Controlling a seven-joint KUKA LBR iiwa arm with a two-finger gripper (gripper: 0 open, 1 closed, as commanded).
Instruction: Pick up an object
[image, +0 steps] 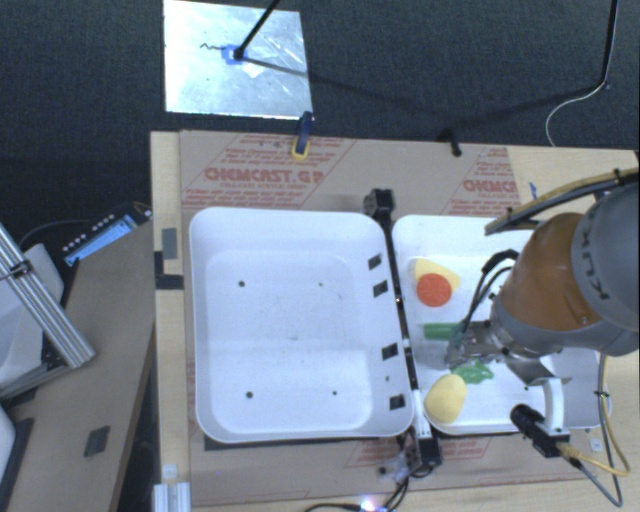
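In the right bin (420, 235) lie several small things. A yellow and orange-red round piece (434, 284) sits near the bin's left wall. A yellow lemon-like object (446, 398) rests at the front left corner. A green stick (440, 330) and a green leafy bit (474, 373) lie between them. My gripper (467, 350) is low over the green pieces, under the grey and orange arm (560, 285), which covers the bin's right half.
The left bin (290, 320) stands beside the right one, with black clips (385, 290) along the shared wall. A black bracket (535, 428) and cables hang at the arm's front. A foil sheet (238, 58) lies beyond the bench.
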